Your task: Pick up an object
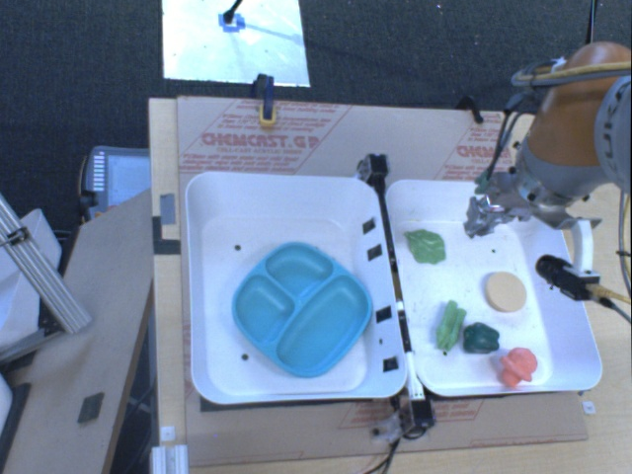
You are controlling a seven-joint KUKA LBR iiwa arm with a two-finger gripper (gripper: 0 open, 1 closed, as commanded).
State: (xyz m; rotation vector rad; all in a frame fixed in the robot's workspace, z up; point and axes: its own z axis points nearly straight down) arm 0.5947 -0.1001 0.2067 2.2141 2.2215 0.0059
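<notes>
**Arm over the right bin, five small items on its floor**

Where the arm enters, its grey body and orange band sit above the right bin's far corner, and the metallic gripper hangs just past the leaf, apart from it; nothing shows between its tips, though their spread cannot be judged. All places below are given relative to the leaf, a flat, light green, lobed piece on the bin's far half. Nearer the camera lies a slender green pod, ridged and elongated. Just beside the pod, on the arm's side, sits a dark green lump, rounded and glossy. Farther to that side rests a tan disc, smooth and circular, well apart from the leaf. A pink knobbly piece lies nearest the bin's front rim. Across the black hinged divider, the left bin holds a blue tray, a rounded plastic form with three compartments. Both bins are shallow, white, smooth-walled. Beyond them a brown board bears red print reading "CHEMCAST", partly hidden by a yellow clamp.
</notes>
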